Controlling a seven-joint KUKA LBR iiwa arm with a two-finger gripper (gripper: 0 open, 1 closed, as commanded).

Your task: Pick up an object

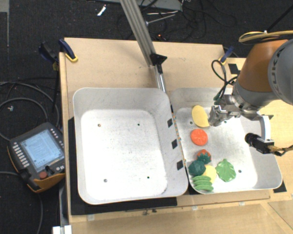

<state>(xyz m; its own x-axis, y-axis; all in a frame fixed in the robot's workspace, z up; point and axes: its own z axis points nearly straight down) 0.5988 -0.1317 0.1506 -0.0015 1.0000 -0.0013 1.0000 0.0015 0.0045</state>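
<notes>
The pale yellow, smooth, egg-shaped plastic piece (199, 116) lies near the upper left corner of the right-hand shallow white bin (263, 179), tilted a little, its surface plain and glossy. It sits just to the left of my gripper (217, 117), which is low over the bin floor, close beside the piece but with nothing seen between my tips. Whether I am released or clenched I cannot tell: my own grey wrist and metal housing cover that part. Below lie a round orange-red plastic fruit (199, 137) and a cluster of green toy vegetables (207, 172), their shapes hard to separate.
</notes>
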